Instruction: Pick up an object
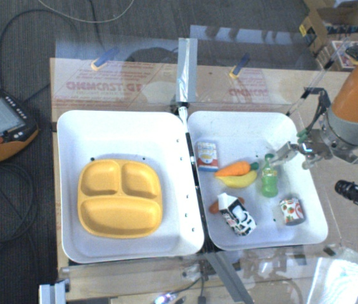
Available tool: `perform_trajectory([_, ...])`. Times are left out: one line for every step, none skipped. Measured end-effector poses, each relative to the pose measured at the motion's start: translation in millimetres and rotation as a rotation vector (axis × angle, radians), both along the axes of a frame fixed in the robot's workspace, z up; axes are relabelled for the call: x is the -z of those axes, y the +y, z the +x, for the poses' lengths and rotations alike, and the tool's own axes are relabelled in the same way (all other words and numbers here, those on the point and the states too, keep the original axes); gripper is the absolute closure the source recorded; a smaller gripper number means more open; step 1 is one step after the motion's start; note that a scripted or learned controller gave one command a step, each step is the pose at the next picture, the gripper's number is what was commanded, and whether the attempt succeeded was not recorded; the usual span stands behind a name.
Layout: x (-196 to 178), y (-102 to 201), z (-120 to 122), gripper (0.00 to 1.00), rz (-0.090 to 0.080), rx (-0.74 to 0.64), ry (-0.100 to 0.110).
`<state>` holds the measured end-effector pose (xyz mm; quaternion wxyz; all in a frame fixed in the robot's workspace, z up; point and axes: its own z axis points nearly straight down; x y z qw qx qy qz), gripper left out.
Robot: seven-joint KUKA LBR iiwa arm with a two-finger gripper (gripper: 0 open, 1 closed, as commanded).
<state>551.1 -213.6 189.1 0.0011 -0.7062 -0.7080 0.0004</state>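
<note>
The gripper [284,152] hangs at the right of the frame, over the right bin [305,233], just right of the green bottle [268,179]; whether it is spread or closed I cannot tell, and nothing shows pinched in it. The bottle looks light, stiff plastic, probably slick and apt to tip, best taken across its body; the carrot [234,168] and banana [239,180] touch it on the left, so room there is tight. The cup [291,211], lower right, stands apart near the wall; the cow [237,216] and carton [207,155] have open floor around them; the left bin [71,233] holds a yellow tray [120,198].
</note>
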Motion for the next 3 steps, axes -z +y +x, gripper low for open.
perform_trajectory([84.0,16.3,33.4,0.00,-0.008,0.049,-0.020])
perform_trajectory([73.6,18.6,34.8,1.00,-0.005,0.046,-0.021])
perform_trajectory([-9.9,105.2,54.0,1.00,-0.001,-0.151,-0.002])
